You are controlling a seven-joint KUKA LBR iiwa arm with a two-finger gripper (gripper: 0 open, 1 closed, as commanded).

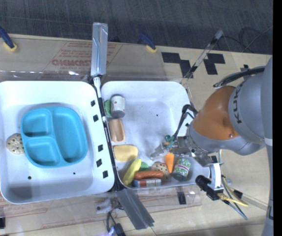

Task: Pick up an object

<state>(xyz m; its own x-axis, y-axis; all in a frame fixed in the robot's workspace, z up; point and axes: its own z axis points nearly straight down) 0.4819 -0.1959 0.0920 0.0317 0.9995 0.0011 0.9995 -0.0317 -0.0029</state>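
Nearest the camera, along the near wall of the right bin (145, 90), a heap of small items lies packed together: a yellow banana-like piece (131, 171), a red-and-blue marker-like stick (147, 182), a cookie (160, 167), an orange carrot (170, 162) and a small can with a green label (182, 166). Farther back by the divider sit a yellow sponge-like block (124, 153), a tan bread-like piece (116, 130) and a small tin (117, 105). The left bin (3, 97) holds a blue divided tray (54, 135) with a speckled cookie (15, 143) just beside it.

The gripper (172, 142) hangs low over the near right corner of the right bin, just above the carrot and can; whether its jaws are open or closed cannot be told, and nothing is seen in its hold.

Judging from this, the carrot or the can is the likely target. A clean pick would call for centring on one item and descending straight, since neighbours touch and could be nudged or wedged against the wall. The round can may slip; the carrot looks easier to pinch.
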